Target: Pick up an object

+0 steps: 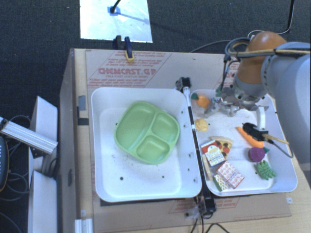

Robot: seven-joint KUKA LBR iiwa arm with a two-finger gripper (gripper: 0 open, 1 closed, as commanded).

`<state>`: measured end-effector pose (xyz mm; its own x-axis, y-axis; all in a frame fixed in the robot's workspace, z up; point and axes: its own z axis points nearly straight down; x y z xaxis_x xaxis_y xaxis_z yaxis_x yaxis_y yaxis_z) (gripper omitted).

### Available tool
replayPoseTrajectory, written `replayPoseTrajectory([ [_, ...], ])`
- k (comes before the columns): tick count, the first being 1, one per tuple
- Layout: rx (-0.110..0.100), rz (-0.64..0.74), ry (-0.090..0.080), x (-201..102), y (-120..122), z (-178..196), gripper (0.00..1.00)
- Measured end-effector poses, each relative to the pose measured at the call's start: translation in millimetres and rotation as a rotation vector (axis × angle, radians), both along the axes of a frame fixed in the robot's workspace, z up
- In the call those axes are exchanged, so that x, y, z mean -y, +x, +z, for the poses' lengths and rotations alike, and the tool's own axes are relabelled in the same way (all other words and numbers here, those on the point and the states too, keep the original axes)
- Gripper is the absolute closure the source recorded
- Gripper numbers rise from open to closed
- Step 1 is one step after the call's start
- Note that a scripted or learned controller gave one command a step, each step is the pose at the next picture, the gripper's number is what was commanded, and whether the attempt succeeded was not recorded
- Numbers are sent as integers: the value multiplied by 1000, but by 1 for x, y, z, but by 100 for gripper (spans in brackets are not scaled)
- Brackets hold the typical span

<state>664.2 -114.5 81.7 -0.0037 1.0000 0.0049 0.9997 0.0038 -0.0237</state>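
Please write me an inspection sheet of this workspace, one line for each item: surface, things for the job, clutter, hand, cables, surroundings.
Surface: bench covered with printed cardboard, bearing a left bin and a right bin side by side.
Job's things: in the right bin, a toy carrot, purple piece, green piece, small orange piece, yellow piece, pizza slice and small printed boxes.
Clutter: green divided plate in the left bin.
Hand: hand low over the back of the right bin; finger state unclear.
Cables: black cable behind the arm; cables at the left edge.
Surroundings: dark carpet with a shiny sheet.
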Motion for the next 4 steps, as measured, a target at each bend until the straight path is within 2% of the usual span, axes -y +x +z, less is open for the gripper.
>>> replayPoseTrajectory([
  [1, 1, 1, -2, -1, 0, 0, 0],
  [2, 2, 0, -5, -17, 0, -1, 0],
  [3, 2, 2, -1, -18, 0, 10, 100],
  [4, 2, 2, -2, -18, 0, 10, 0],
])
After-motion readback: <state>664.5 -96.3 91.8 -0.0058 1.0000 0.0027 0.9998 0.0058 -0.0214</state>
